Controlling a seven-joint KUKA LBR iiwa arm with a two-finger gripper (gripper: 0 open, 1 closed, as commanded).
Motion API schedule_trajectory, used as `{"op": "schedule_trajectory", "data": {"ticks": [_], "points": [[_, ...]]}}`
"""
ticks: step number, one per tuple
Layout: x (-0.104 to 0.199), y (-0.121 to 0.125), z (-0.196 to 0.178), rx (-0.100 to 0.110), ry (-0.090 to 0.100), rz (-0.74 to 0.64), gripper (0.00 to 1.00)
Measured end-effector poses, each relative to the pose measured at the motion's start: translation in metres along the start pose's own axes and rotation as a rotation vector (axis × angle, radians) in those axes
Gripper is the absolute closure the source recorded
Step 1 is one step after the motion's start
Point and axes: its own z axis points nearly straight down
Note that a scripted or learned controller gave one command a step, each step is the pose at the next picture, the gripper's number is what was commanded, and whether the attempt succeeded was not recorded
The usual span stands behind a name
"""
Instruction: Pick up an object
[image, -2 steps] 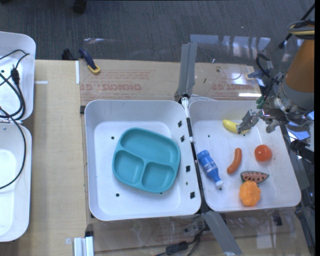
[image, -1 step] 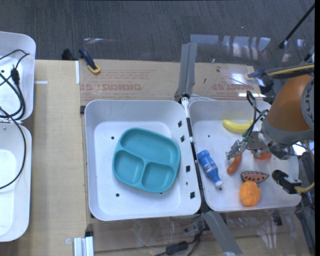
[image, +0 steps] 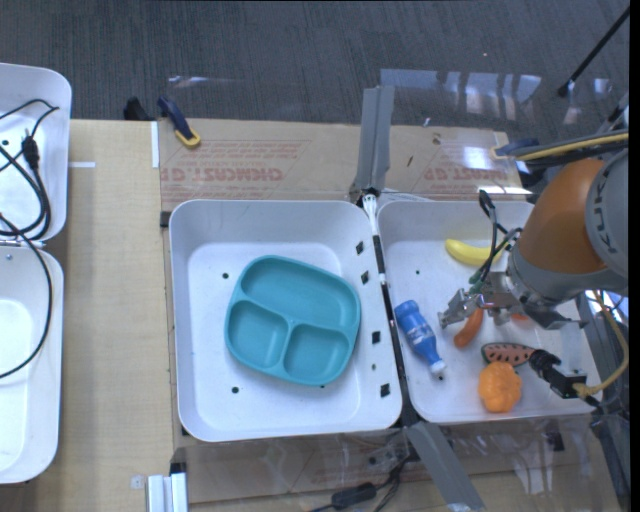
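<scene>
— Room around the gripper (image: 462, 318)?
— Little: its fingers are spread apart over a smooth orange carrot (image: 468, 328) in the right bin (image: 420, 400), with a glossy blue bottle (image: 418, 336) beside and the bin's rim near.

I'm looking down at dark grey carpet (image: 260, 50) running along the top, with a tan bench (image: 110, 300) sitting below it. Brown cardboard (image: 270, 160) is lying flat across the bench, and light is glaring off clear plastic (image: 470, 90) up right.
</scene>
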Motion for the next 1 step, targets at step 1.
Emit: {"op": "schedule_trajectory", "data": {"ticks": [1], "points": [[-0.0012,-0.0003,-0.0081,0.001,0.0,0.004,1.0]]}}
